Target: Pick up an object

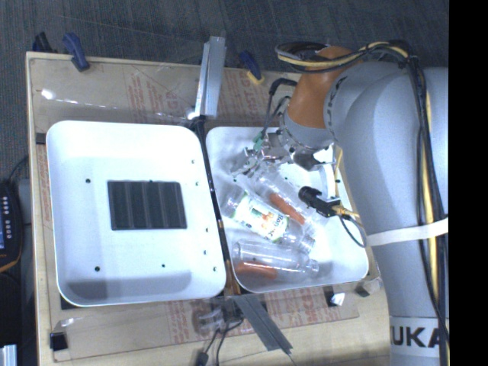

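Rising closest to the lens, the grey robot arm with its orange band (309, 101) fills the right side of the bench and bends down over the far edge of the right shallow white bin (352, 259). Its gripper (259, 155) sits low at that bin's far left corner, among crinkled clear plastic; whether it is apart or together cannot be made out, and nothing can be seen clamped in it.

Two bins lie side by side, touching along their inner edges. The left shallow white bin (76, 166) carries one dark ribbed rectangular panel (147, 204) at its middle.

The right bin holds the clutter: one clear plastic bottle with a white, green and orange label (258, 215) lying tilted at the centre, one thin orange stick (287, 205) just beside it towards the arm, and one clear plastic tube with an orange piece inside (268, 261) along the near edge. The pieces overlap, so their outlines are hard to separate.

Two blue clamps (75, 51) grip the bench's far edge.
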{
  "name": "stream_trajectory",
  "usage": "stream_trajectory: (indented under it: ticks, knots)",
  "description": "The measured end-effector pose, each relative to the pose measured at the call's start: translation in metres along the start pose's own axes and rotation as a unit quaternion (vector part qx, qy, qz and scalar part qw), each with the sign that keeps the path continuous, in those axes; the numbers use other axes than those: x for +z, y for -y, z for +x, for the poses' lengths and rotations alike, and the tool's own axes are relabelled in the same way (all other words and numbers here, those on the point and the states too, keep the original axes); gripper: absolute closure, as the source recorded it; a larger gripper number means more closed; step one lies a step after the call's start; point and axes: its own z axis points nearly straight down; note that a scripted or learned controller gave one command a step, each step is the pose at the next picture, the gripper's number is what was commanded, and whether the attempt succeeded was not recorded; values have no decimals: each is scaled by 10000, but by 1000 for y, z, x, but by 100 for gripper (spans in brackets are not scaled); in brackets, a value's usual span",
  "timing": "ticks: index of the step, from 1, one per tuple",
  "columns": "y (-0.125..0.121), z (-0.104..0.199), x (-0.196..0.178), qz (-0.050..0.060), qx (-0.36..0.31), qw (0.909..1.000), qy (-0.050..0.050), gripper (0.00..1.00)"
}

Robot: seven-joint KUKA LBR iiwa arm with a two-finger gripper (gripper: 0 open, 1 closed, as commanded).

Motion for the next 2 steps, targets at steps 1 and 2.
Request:
stream_trajectory:
  ticks: [1, 2]
  knots:
    - [-2, 0, -12, -17, -44, 10000, 24, 100]
    - [-13, 26, -105, 3, -537, 9986, 4, 100]
